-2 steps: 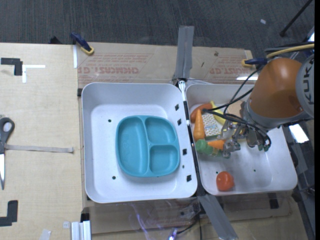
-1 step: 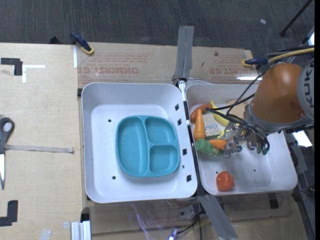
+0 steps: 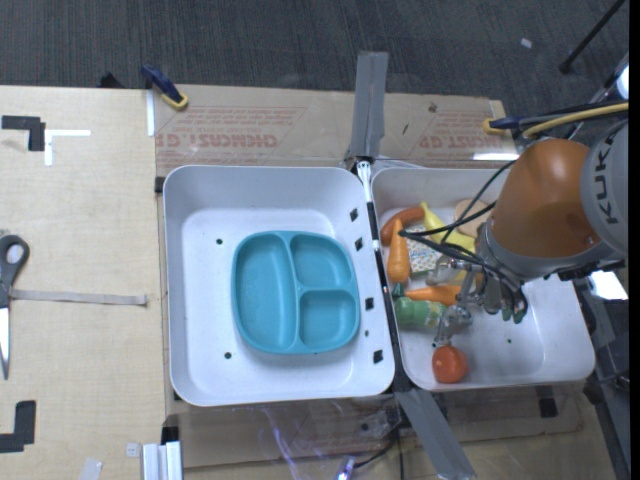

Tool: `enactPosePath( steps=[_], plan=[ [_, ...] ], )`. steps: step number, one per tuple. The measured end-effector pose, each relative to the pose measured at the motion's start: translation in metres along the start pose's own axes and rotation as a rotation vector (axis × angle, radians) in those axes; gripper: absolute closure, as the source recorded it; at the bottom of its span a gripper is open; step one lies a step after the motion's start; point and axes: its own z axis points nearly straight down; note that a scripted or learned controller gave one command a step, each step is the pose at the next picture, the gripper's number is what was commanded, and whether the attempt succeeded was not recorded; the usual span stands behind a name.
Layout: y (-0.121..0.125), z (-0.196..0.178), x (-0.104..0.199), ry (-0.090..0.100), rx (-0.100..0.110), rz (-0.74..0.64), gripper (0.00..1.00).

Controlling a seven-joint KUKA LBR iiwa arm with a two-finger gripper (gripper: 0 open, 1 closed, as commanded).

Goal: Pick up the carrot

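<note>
Gripper [image 3: 455, 320] in right bin [image 3: 560, 363]; can't tell its state. Carrot [image 3: 432, 294] lies just above-left of it, among other toy foods. Tomato [image 3: 450, 365] just below. Teal tray [image 3: 296, 292] well left.

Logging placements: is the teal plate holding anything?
Empty: the teal plate in the left bin shows three bare compartments.
</note>
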Motion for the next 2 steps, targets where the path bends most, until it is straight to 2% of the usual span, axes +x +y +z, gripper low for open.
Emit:
enactPosePath(
  steps=[1,2],
  plan=[
    [0.003,0.002,-0.075,0.005,0.0,0.064,0.0],
    [0.004,-0.009,-0.077,-0.001,-0.001,0.062,1.0]
  ],
)
